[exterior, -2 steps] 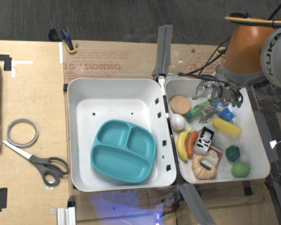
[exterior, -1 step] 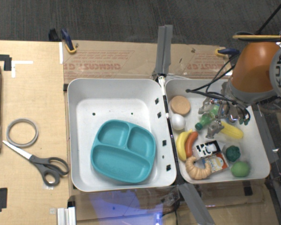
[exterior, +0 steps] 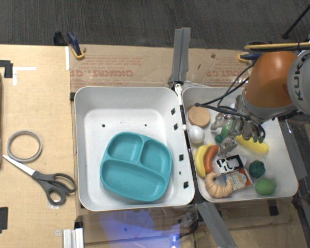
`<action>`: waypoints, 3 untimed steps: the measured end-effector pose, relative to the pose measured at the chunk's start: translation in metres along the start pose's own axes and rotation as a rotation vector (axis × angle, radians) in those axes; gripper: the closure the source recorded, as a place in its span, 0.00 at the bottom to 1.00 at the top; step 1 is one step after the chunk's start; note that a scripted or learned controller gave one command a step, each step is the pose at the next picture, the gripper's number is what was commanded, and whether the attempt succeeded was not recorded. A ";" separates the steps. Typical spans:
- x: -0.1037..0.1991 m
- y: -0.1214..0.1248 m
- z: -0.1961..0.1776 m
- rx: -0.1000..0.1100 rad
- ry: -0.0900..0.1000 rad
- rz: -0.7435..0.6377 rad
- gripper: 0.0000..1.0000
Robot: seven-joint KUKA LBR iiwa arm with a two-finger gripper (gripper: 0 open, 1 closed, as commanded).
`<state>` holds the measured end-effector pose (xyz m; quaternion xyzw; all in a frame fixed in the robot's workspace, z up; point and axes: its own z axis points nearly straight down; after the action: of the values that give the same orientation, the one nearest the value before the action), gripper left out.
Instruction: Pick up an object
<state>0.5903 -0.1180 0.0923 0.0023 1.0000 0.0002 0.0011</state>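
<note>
The right bin (exterior: 288, 154) holds several toy foods: a tan round biscuit (exterior: 199, 117), a white egg (exterior: 196, 134), a yellow banana (exterior: 200, 160), a red sausage (exterior: 211, 158), a tan croissant (exterior: 218, 186), a yellow piece (exterior: 253, 145), a dark green piece (exterior: 257, 168) and a green lime (exterior: 265, 186). My gripper (exterior: 226, 137) hangs low over the middle of this bin, below the orange band (exterior: 270, 79). It is just above a small green item (exterior: 225, 132) and a black-and-white tagged card (exterior: 230, 164).
The left bin (exterior: 93, 107) holds a teal divided plate (exterior: 137, 165). On the wooden bench to the left lie scissors (exterior: 47, 180) and a tape roll (exterior: 24, 145). A grey post (exterior: 181, 56) rises behind the divide between the bins.
</note>
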 end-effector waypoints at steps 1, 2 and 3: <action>0.038 0.005 -0.001 0.000 -0.005 0.054 0.00; 0.076 0.026 0.000 0.000 0.001 0.210 0.00; 0.069 0.024 0.000 0.000 -0.001 0.228 0.00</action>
<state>0.5215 -0.0937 0.0922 0.1163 0.9932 0.0001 0.0016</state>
